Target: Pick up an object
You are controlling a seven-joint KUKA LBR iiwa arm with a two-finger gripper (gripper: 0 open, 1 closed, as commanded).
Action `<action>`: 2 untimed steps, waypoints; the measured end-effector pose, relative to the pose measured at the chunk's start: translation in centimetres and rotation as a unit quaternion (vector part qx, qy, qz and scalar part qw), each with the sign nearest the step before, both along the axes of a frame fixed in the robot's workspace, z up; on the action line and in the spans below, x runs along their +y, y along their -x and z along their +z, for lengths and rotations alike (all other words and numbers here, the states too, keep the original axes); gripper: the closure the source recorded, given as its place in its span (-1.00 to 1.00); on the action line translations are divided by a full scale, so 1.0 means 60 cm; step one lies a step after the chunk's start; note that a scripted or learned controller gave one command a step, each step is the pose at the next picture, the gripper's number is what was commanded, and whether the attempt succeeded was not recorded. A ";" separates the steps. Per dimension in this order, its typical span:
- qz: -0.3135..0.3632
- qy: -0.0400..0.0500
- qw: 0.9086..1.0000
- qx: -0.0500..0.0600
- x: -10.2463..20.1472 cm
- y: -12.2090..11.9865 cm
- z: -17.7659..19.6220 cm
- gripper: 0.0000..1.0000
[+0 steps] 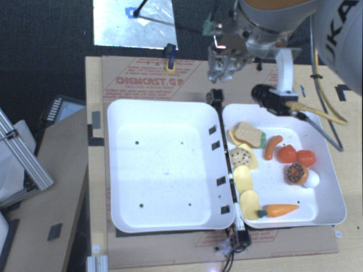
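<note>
1. Gripper [222, 67]: raised above the bench behind both bins; finger state cannot be told, and no object is seen in it.
2. Objects: bread slice [248, 134], sausage [273, 147], carrot [279, 210] all lie in the right bin [332, 204].
3. Progress: judged not started; descent, grasp and lift remain.

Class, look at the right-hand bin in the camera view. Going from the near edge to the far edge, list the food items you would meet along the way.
Carrot → chocolate doughnut → red tomato → sausage → slice of bread.
</note>
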State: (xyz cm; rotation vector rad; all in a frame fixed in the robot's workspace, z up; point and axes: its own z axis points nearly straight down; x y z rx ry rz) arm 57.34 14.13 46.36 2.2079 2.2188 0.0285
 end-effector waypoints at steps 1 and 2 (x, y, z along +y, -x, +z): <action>0.000 0.002 1.000 0.004 -0.002 -0.122 0.101 1.00; -0.004 0.003 1.000 0.010 -0.090 -0.160 0.067 1.00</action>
